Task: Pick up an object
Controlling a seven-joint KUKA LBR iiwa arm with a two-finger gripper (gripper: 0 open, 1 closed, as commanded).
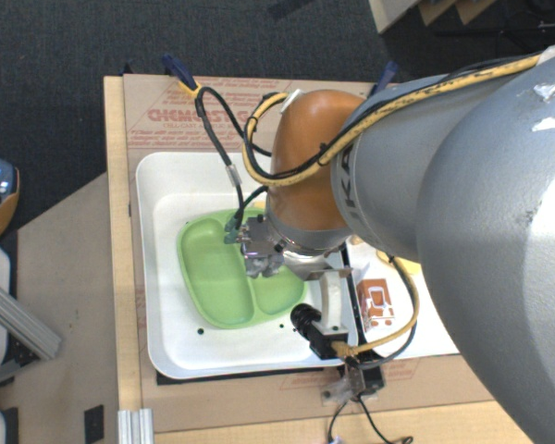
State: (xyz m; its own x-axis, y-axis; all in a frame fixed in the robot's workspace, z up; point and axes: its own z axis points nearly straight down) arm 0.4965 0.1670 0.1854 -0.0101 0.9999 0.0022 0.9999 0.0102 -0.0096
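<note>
Over the left white bin (157, 248) on the desk (129, 137), the arm's end effector (256, 252) hangs low above a green divided tray (217, 280) lying flat in that bin, though whether it grips anything I cannot tell.

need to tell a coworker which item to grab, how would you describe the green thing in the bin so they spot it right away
Start at the white bin on the left of the camera view. The green tray lies flat on its floor, directly beneath the arm's orange band. It is pale green, shallow and rounded, with a ridge splitting it into two compartments, the one coloured thing there.
</note>
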